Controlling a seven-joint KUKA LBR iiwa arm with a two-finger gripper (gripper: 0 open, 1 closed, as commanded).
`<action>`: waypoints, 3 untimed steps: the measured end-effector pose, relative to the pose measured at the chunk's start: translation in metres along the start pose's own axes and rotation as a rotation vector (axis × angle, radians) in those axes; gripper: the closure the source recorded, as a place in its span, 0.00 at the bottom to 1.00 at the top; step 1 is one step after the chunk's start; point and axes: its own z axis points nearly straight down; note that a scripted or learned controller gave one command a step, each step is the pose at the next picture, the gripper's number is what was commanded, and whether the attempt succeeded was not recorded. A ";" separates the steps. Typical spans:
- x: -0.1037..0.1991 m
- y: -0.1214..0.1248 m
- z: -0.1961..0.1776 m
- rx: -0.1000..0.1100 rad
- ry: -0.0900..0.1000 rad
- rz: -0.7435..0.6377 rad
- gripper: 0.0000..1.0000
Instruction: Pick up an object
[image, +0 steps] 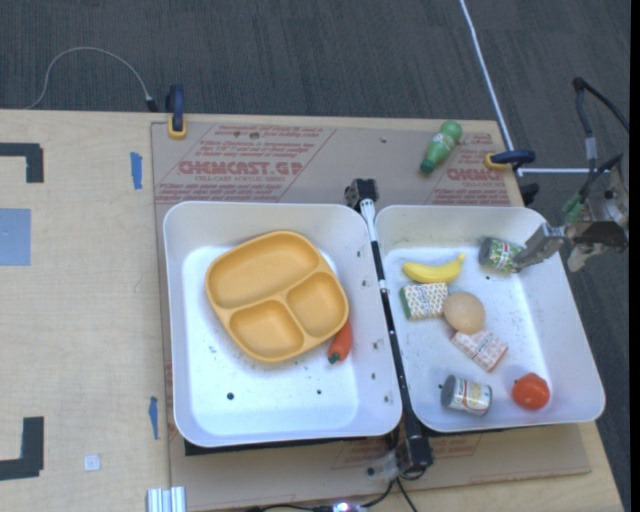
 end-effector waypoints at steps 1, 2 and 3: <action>-0.013 0.036 0.152 0.001 0.000 0.001 0.00; 0.006 0.003 0.179 -0.022 -0.004 0.001 0.00; 0.025 -0.050 0.188 -0.017 -0.005 0.000 0.00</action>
